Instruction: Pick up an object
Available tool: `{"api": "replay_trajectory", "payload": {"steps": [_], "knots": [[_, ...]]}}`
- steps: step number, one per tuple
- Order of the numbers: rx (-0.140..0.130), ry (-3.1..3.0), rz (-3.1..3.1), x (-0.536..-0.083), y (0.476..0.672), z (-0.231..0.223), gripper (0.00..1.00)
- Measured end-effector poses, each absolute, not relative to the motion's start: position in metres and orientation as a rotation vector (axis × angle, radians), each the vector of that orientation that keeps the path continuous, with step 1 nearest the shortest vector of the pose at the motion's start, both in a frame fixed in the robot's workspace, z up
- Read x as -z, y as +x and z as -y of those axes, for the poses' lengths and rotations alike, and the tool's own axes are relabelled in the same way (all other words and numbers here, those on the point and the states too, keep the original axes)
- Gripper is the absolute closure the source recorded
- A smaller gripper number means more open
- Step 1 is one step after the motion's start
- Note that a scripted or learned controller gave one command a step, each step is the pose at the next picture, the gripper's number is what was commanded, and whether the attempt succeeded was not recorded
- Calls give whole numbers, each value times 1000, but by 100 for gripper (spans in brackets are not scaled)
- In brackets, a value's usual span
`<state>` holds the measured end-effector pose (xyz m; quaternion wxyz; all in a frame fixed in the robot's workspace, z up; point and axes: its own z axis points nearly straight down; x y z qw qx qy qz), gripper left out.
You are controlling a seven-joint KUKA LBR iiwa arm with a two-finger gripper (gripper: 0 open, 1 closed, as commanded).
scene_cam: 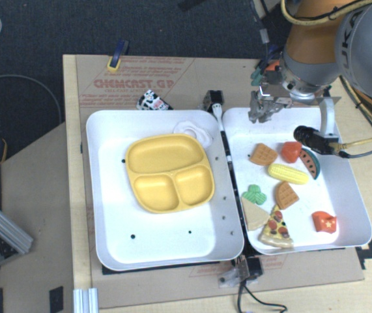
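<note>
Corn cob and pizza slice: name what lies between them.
In the camera view, a brown cracker-like piece lies between the corn cob and the pizza slice.

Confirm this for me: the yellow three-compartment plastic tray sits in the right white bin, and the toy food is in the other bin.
Not quite. The camera view shows the yellow three-compartment plastic tray in the left white bin. The toy food, such as the yellow toy corn cob and the toy pizza slice, is in the right white bin.

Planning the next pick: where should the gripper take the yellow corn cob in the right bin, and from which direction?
Probably straight down onto the corn cob, fingers across its narrow middle. It lies flat and long, roughly left-right, with bare bin floor showing just ahead of it.
</note>
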<state>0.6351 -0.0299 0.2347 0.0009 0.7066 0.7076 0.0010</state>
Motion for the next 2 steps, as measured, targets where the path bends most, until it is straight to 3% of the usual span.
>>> {"api": "replay_trajectory", "payload": {"steps": [1, 2], "knots": [[1, 2220, -2224, -220, 642, 19, 100], [1, 2225, -2220, -227, 633, 37, 100]]}}
